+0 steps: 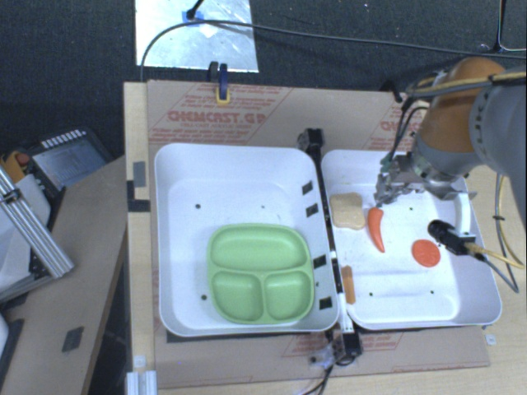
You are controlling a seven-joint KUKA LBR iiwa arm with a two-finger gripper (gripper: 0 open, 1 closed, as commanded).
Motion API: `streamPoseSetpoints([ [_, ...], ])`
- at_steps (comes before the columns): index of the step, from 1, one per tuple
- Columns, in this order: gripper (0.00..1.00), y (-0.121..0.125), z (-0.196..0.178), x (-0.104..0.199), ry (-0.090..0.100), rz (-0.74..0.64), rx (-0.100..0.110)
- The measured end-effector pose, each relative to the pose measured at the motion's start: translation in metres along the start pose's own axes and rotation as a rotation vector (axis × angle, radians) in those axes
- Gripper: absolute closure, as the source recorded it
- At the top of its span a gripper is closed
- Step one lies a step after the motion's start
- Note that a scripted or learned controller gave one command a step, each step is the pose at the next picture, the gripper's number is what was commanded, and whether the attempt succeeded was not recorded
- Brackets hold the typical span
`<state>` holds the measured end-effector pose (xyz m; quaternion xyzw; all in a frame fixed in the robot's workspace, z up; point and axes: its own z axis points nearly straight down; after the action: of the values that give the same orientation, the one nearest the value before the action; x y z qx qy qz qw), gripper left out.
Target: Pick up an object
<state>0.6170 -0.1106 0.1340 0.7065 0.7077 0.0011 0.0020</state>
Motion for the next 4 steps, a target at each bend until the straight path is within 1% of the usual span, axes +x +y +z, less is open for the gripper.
streamPoseSetpoints([
  [1,1.00,0.006,-0.045,0.000,0.000,-0.002,-0.002],
  [2,1.00,0.001,-0.093,-0.007,0.000,0.001,-0.002],
  [3,1.00,0.003,-0.137,-0.007,0.000,-0.002,-0.002],
  [4,1.00,-0.003,-0.132,0.048,0.003,-0.007,0.003],
])
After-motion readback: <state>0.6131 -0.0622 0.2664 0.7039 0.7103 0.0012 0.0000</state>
